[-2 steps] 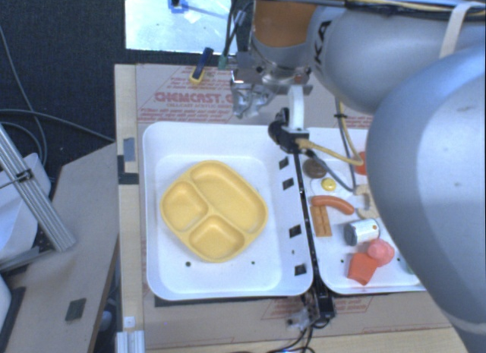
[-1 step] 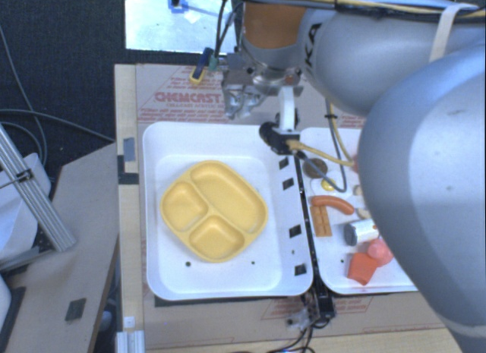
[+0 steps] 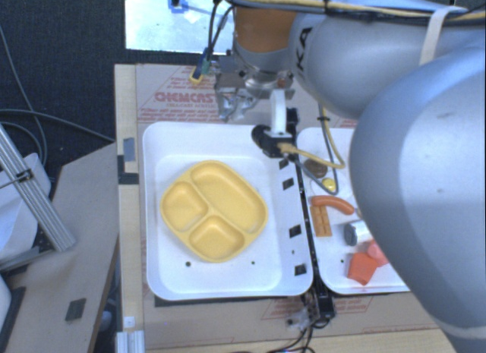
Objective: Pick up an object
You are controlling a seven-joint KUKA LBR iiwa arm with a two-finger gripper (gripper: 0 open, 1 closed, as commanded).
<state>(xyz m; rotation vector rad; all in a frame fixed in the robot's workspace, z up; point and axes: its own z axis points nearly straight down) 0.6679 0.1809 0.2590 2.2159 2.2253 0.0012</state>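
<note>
Below the gripper (image 3: 237,108), yellow tray (image 3: 213,209) untouched; finger state unclear. Approach step; next needs descent onto a target.

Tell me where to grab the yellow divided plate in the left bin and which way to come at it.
Take the yellow plate by its raised outer rim, probably at the near-left edge, coming straight down. It lies flat in the left bin, so its faces offer nothing to pinch; the thin rim fits between two fingers, and that side has free bin floor.
</note>
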